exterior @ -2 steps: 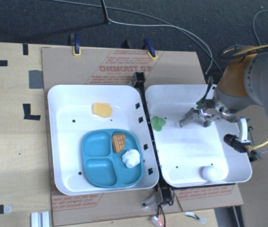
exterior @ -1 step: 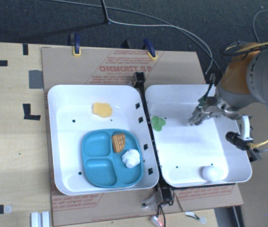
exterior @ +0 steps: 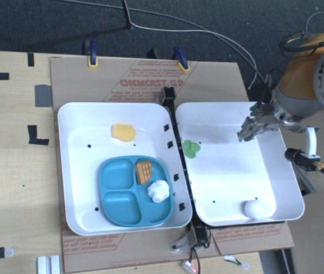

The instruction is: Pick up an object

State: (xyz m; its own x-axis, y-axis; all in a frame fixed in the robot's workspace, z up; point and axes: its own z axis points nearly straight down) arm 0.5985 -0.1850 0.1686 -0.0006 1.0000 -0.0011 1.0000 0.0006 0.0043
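Observation:
My gripper [exterior: 247,131] hangs over the upper right part of the right bin [exterior: 230,170], with nothing visible between its fingers. A small green object [exterior: 191,149] lies at that bin's left side, well to the gripper's left. A white ball [exterior: 258,209] rests near the bin's front right corner. In the left bin [exterior: 73,153] sits a blue divided tray [exterior: 119,201] carrying a brown waffle-like piece [exterior: 143,172] and a white crumpled object [exterior: 159,191]. A yellow object [exterior: 124,132] lies on the bin floor behind the tray.
Both bins stand on a cardboard sheet [exterior: 144,81] clamped at its far edge by two blue-and-yellow clamps [exterior: 92,55]. A black divider [exterior: 176,147] runs between the bins. Cables cross the dark floor behind the bench.

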